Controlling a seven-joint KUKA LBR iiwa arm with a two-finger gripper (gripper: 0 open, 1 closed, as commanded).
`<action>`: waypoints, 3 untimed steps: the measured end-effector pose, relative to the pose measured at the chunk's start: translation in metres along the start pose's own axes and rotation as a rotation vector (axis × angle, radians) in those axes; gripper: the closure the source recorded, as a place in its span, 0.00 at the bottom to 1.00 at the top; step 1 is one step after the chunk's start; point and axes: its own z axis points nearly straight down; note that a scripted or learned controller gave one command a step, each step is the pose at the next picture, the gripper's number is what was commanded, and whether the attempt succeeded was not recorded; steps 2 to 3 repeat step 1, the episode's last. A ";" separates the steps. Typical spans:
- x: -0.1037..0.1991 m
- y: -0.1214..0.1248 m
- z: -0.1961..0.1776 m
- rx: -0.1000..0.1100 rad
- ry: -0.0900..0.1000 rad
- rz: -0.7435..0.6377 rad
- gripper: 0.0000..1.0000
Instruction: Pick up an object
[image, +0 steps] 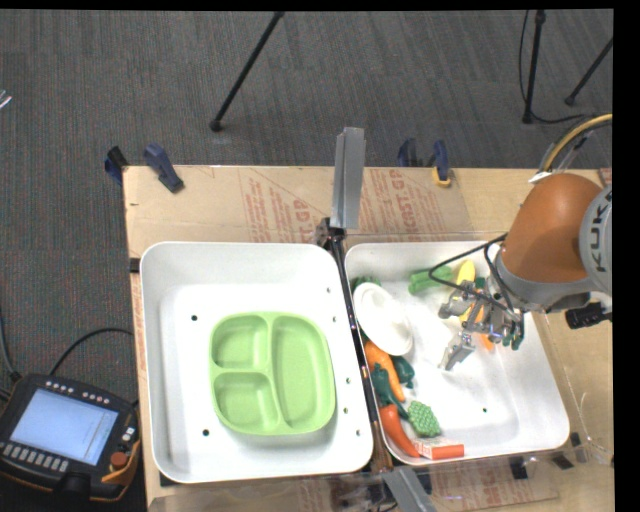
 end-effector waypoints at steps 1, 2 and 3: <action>-0.024 -0.030 -0.001 -0.001 -0.002 -0.083 0.00; -0.024 -0.030 -0.001 -0.001 -0.002 -0.083 0.00; -0.024 -0.030 -0.001 -0.001 -0.002 -0.083 0.00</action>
